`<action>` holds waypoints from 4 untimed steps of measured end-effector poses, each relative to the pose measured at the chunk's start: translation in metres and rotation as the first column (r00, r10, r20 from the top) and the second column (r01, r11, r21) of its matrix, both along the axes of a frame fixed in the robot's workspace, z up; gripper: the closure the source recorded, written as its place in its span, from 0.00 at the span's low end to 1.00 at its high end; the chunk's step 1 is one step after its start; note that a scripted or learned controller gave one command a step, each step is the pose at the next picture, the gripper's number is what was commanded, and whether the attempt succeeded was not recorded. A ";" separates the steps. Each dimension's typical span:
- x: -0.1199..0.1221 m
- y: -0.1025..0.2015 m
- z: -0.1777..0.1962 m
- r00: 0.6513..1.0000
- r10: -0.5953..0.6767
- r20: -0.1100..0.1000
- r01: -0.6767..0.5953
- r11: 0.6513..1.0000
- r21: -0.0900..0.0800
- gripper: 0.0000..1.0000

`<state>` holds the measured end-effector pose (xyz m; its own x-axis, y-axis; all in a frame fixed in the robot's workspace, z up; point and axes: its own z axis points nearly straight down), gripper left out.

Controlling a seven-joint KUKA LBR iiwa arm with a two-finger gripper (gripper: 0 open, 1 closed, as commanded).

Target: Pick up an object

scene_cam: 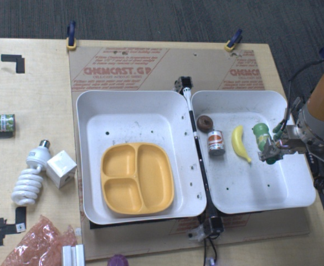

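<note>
We list the items from left to right.

1. On the desk [34,93], at the far left, a small green can [1,123] lying on its side.
2. Nearer to us, a white spiral light bulb [30,179], and just beside it a small white cube [61,168].
3. At the lower left edge, a crumpled pink mesh bag [37,243].
4. The left bin [90,115], white and shallow, holding a yellow divided plate [137,178] with three compartments, lying flat toward the bin's near side.
5. The right bin [250,198], touching the left bin along a dark central seam.
6. Within the right bin, at its left, a small brown round object [205,123], and just in front of it a small can with a red and white label [215,142], standing upright.
7. To the right of that can, a banana [238,143], lying roughly front to back, apart from the can.
8. Further right, a green object [261,136], upright or nearly so, close to the bin's right part.
9. The end effector [271,154], low over the right bin, just beside the green object's lower end. We cannot tell whether it is open or closed, nor whether it touches the green object.
10. The arm [317,121], entering from the right edge, its orange band above a grey wrist, reaching leftward over the bin's right wall.
</note>
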<state>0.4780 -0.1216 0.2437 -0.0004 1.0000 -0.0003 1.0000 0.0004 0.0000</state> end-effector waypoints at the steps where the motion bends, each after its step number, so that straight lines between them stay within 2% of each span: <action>1: 0.001 0.080 -0.014 1.000 0.000 0.002 0.000 1.000 0.000 1.00; 2: 0.001 0.107 -0.021 1.000 0.000 0.002 0.000 1.000 0.000 1.00; 3: 0.000 0.107 -0.028 1.000 -0.001 0.000 0.001 1.000 0.000 1.00; 4: 0.045 0.136 -0.044 1.000 0.001 0.000 -0.001 1.000 0.000 1.00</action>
